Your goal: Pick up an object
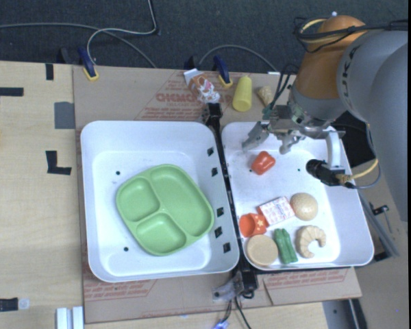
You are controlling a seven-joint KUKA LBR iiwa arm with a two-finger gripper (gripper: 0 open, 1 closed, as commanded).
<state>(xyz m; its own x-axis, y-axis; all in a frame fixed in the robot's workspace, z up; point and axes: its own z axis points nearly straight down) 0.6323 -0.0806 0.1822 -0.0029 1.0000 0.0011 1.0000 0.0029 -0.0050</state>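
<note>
Right bin (342,249), red pepper (263,162) just below open tool (270,140)

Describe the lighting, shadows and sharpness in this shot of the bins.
Camera view: even, soft light with no strong glare on the white bins; the green tray casts a faint shadow on the bin floor at its lower edge; the gripper and the small foods, such as the red piece, look slightly soft; the arm at the right is blurred and looms large.

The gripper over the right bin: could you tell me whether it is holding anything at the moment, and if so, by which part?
Nothing is held. The gripper hangs open above the right bin, with the red pepper lying just below its fingers, apart from them.
</note>
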